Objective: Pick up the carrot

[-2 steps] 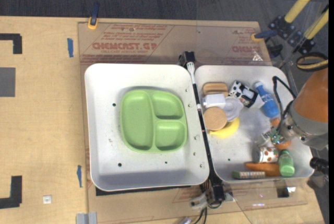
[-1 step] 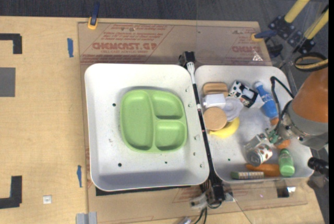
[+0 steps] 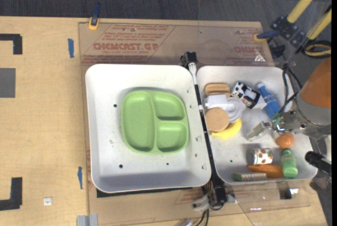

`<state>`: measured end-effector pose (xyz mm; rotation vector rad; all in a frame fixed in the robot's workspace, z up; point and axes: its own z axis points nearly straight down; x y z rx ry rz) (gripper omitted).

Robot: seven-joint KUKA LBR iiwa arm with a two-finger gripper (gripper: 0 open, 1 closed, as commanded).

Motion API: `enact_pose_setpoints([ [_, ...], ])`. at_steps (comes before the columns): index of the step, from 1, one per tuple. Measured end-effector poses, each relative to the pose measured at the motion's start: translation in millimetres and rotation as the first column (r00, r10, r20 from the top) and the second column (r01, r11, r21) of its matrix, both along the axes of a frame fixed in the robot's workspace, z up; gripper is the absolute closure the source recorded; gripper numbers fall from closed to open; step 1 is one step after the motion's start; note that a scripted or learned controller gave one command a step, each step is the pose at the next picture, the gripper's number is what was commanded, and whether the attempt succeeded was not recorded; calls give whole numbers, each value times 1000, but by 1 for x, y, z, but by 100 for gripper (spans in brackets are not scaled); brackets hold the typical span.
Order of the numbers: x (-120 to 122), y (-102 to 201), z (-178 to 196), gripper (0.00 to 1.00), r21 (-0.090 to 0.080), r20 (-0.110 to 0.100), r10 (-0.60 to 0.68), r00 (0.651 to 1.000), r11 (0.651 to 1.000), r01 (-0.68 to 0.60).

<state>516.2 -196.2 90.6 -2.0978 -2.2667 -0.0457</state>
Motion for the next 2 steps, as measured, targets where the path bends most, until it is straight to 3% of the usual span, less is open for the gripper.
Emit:
enact_pose_setpoints([
  [1,-22,-7,-1,0,-26,34,412,911,911,-411],
  [2,-18,-14,11,100,-61,47,407,912,913,-404],
])
